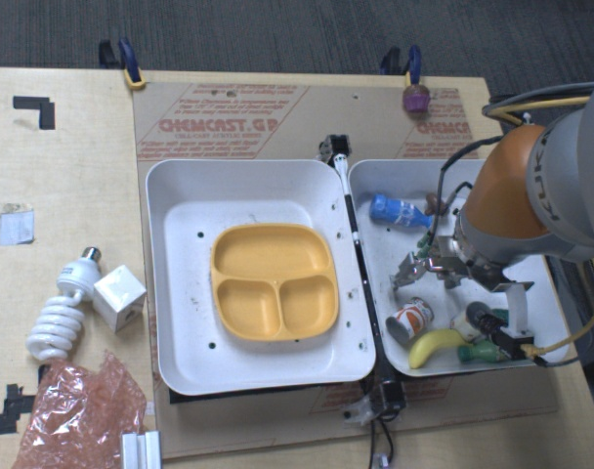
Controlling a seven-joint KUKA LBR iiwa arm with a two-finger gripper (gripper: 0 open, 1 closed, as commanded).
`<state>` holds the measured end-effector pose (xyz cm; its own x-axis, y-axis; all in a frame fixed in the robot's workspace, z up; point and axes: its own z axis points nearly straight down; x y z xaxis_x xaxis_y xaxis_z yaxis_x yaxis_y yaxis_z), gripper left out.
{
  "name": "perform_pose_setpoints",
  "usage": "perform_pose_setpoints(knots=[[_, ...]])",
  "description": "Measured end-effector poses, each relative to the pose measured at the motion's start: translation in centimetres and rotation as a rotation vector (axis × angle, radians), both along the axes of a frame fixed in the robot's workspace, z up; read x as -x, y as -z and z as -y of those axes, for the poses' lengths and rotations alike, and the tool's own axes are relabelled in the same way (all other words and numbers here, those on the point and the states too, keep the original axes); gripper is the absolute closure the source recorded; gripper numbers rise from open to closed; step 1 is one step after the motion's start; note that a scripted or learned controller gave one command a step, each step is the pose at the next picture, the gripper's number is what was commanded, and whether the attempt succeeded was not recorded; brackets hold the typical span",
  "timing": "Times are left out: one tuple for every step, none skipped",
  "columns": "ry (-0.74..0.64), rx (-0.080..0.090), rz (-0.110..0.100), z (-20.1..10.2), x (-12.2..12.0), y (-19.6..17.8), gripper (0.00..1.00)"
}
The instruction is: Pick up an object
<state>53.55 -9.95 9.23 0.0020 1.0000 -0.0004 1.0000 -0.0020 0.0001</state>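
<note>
Two bins (180, 360), banana (433, 347) beside can (410, 319)

The arm (556, 189) is cased in grey, with a broad orange band (502, 198). Black cables (453, 164) are looped beside a metal pincer (414, 267).

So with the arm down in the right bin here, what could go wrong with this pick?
The tool hangs above bare bin floor between the blue item and the can, so it may well close on nothing.

The can, the banana and the green item lie bunched at the right bin's near edge; reaching for one could knock the others.

The arm's bulk covers part of that bin, hiding whatever lies beneath.
</note>
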Motion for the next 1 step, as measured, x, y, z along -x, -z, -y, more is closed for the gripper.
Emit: perform_pose_setpoints(knots=[[0.0,-0.001,0.0,-0.11,3.57,0.0,0.0]])
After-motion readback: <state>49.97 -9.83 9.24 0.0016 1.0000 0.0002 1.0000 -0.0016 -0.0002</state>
